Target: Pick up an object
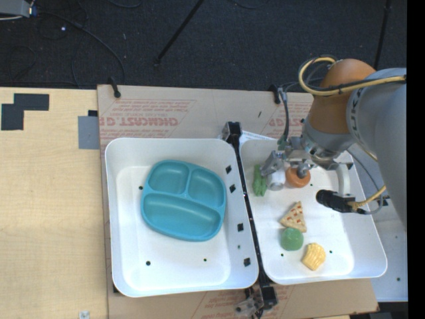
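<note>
Toys lie in the right bin, with the gripper low among them.
Nearest it, a green pickle-like piece lies with its long axis running up and down the bin, beside the divider. An orange round piece sits just right of the gripper. Nearer the front are a pizza slice, a green disc and yellow corn. Whether the gripper grasps anything, I cannot tell. A teal tray fills the left bin.

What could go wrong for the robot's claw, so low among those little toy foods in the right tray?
The gripper sits between a green piece by the bin divider and an orange piece; it might nudge either away instead of gripping. The green piece hugs the divider, so a finger could hit that wall.
</note>
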Controlling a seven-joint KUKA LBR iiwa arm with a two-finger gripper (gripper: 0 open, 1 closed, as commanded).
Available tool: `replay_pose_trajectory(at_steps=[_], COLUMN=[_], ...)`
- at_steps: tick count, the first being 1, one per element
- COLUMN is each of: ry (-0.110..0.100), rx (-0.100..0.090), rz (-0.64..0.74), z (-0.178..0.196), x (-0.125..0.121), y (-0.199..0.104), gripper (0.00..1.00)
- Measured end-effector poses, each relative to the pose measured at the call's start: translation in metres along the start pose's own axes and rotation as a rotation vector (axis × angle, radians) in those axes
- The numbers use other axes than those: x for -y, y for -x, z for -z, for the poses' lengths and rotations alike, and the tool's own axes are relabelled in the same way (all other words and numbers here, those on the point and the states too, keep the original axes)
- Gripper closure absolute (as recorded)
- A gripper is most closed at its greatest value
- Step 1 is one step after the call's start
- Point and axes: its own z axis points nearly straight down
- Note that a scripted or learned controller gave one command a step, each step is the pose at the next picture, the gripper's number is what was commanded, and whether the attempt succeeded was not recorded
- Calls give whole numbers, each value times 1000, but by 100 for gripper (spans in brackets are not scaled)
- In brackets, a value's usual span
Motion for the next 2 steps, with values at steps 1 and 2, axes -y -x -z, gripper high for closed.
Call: replay_pose_trajectory(at_steps=[1, 2], ry=[1, 9], rx=[0, 2], rz=[-1, -4], z=[13, 65], x=[0, 1], y=[1, 10], gripper=[100, 100])
